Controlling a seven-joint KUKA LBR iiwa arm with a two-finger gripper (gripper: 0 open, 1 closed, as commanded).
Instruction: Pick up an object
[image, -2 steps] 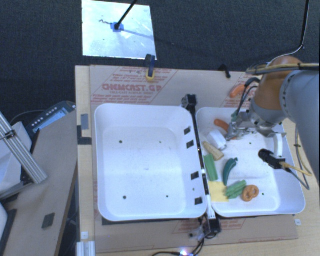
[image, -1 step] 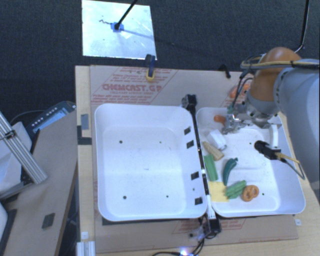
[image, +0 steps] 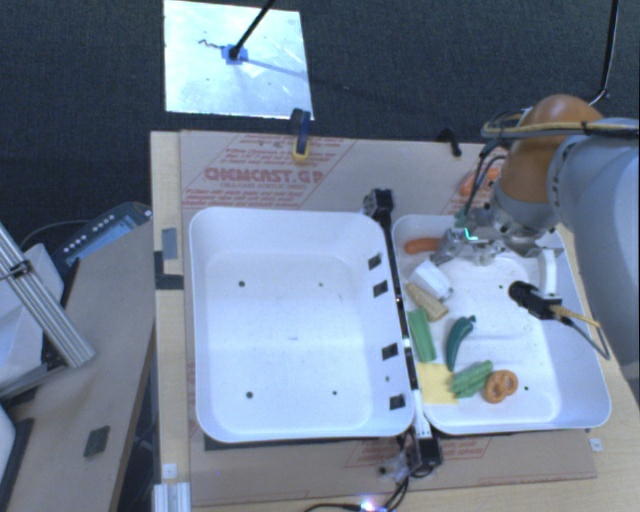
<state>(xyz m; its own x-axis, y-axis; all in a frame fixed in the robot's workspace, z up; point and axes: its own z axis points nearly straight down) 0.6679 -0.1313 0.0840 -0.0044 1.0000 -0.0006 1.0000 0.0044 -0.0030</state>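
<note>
the surface (image: 168, 340) carries a pale board (image: 330, 165) printed in red with "chemcast gp"; the smaller lines under it are too fine for me to read. on the board two white bins sit side by side, their rims touching. small dark specks dot the floor of the left bin (image: 205, 235). the right bin (image: 590, 400) holds the loose things i could pick from. my arm (image: 595, 185) reaches in over its far right corner. my jaws hang low over the back of that bin, and i cannot tell how far they stand open or whether anything sits between them.

behind the board a shiny square sheet (image: 237, 60) lies on the dark floor, and a blue and yellow clamp (image: 299, 135) grips the board's far edge. black clips (image: 379, 289) run down the seam between the bins.

closest to my jaws are an orange stick (image: 422, 244) just to their left and a white block (image: 432, 275) just below. a tan piece (image: 425, 297) touches the block. nearer the front lie a long green piece (image: 421, 335), a dark green pod (image: 458, 340), a yellow flat piece (image: 434, 382), a bumpy green piece (image: 470, 380) and an orange ring (image: 500, 386).
</note>
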